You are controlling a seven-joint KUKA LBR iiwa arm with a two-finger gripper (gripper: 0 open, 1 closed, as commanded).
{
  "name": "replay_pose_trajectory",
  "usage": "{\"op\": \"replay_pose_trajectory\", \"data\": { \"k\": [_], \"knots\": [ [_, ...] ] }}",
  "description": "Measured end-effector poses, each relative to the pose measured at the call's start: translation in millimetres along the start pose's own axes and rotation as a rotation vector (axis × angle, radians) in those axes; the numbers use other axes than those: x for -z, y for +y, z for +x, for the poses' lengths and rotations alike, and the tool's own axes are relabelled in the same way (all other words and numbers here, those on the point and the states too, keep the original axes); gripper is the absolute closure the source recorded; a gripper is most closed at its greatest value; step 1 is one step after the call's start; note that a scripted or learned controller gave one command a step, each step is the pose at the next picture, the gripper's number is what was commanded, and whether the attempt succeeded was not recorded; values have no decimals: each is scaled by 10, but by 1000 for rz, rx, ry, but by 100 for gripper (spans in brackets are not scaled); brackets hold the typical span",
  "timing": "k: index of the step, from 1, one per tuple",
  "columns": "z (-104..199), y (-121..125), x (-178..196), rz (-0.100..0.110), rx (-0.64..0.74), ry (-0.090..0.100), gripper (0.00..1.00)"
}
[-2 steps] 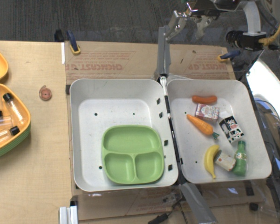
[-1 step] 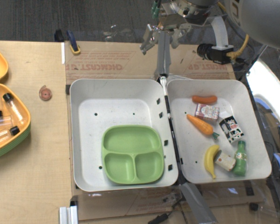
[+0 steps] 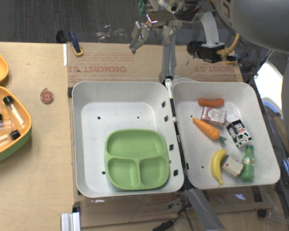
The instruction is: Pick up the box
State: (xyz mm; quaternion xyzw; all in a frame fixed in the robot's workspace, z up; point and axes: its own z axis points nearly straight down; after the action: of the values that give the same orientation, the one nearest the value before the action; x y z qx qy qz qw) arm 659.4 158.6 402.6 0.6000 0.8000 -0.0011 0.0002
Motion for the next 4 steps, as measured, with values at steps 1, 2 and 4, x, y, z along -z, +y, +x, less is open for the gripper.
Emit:
{"op": "replay_pose_trajectory", "data": {
  "k": [1,2,4],
  "knots": [
    [532,157,39,0,54,0,0],
    [592,178,384,0,68,0,0],
    [381,115,113,0,134,0,0]
  ]
}}
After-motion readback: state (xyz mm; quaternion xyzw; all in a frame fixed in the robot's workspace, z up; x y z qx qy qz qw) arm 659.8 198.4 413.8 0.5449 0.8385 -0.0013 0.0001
